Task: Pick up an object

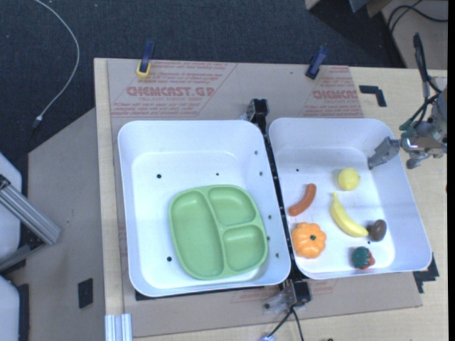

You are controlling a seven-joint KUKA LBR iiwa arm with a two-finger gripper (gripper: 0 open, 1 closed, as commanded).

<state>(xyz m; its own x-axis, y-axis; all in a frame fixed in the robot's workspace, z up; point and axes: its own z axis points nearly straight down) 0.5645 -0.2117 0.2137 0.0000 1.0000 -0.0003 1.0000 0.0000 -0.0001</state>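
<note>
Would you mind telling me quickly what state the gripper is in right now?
Gripper: cannot be told; it sits over the right bin's upper right corner, above the lemon, with nothing seen in it.

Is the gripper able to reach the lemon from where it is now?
Probably yes. The gripper hangs over the right bin's far corner, and the lemon lies apart from the banana, nothing covering it.
</note>
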